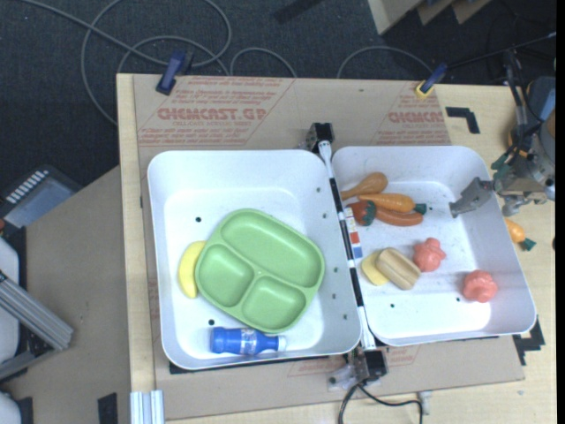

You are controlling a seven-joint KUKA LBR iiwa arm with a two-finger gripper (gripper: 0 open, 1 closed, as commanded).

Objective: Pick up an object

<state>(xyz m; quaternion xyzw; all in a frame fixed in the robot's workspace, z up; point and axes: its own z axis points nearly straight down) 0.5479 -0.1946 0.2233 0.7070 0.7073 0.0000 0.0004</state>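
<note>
Lying in right bin (494,321): orange carrot (391,203), red sausage (388,218), hot dog bun (395,268), two pink pieces (429,253) | gripper (481,194) over bin's right rim, nothing between fingers, open or closed: cannot tell | left bin (168,237): green divided plate (258,269), yellow banana (189,270), blue bottle (244,341)
</note>
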